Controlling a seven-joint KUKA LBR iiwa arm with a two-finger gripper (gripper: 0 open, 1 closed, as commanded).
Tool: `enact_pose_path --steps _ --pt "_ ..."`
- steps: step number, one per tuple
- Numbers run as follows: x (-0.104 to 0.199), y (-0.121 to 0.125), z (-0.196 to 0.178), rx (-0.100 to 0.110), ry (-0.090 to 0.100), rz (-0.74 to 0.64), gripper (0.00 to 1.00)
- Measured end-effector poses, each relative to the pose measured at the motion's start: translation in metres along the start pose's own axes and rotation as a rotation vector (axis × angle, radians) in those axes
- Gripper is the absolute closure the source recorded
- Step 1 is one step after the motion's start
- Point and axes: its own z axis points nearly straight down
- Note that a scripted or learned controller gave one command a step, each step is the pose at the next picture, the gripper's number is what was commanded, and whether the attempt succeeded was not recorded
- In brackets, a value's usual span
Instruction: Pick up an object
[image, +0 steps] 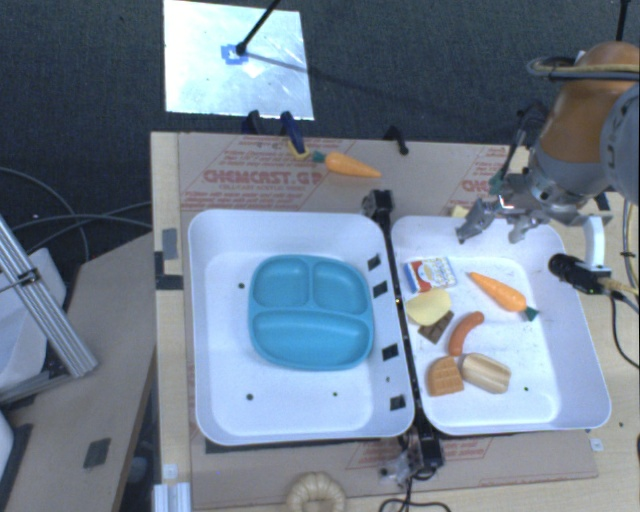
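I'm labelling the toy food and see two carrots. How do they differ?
The bin carrot lies inside the right bin, while the bench carrot lies outside both bins, on the cardboard behind the left bin. The bin carrot's green end points lower right; the bench carrot's points left. Both are orange, tapered, lying flat.

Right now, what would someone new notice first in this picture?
The blue plate sitting alone in the left bin. Then the toy food clustered in the right bin, notably the carrot and sausage. The gripper hangs open over that bin's far edge.
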Motion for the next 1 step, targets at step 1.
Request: enact_pose_path --steps 1 --pt "-0.0027 -0.0019 0.0417 -0.002 0.000 0.002 0.00"
